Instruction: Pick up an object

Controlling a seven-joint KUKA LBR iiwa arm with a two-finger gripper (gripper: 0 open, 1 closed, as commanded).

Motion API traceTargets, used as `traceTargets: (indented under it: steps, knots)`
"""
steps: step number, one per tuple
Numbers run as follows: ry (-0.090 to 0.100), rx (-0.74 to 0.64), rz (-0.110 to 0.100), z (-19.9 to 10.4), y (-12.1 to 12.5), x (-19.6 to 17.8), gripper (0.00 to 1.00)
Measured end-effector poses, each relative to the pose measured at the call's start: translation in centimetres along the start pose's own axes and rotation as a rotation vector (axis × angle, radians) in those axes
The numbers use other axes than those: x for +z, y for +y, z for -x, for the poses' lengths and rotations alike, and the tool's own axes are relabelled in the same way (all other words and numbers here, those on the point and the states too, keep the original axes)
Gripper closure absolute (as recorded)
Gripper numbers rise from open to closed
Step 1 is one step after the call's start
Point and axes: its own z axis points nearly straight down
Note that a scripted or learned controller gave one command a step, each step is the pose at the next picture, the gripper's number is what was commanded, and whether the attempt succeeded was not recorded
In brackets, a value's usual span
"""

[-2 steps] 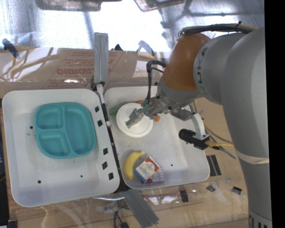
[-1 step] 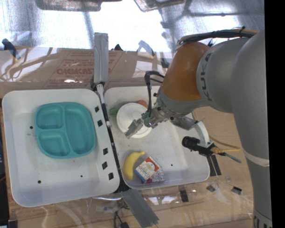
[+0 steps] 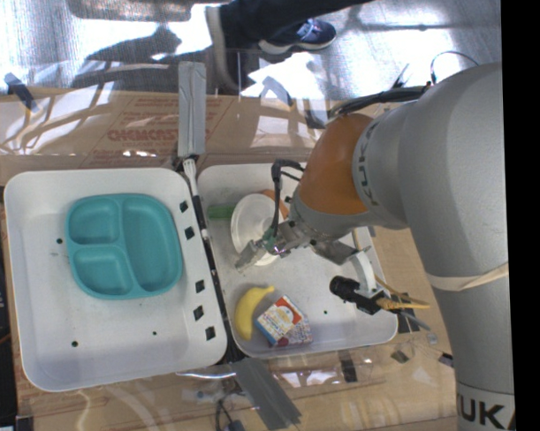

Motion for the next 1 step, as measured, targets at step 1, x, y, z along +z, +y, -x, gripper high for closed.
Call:
traceTargets:
  steps: [1]
  knots:
    - [0.000,0.073,0.000,2.60,4.53,0.46,0.00]
